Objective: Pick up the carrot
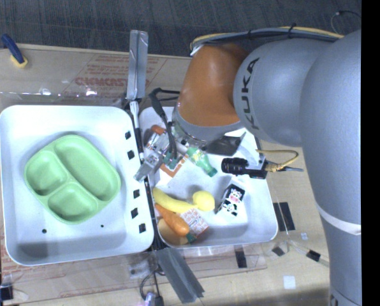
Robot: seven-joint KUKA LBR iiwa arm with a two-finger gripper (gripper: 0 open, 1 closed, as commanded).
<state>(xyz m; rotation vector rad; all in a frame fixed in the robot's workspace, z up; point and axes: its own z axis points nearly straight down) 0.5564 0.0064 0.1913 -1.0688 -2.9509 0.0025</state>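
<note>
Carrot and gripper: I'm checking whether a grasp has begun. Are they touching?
Apart. The camera view shows the gripper up by the bin divider, with the banana lying between it and the carrot.

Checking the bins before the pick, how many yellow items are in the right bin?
2: a banana near the left wall and a lemon right beside it. The arm covers the bin's upper part, so more may be hidden.
</note>
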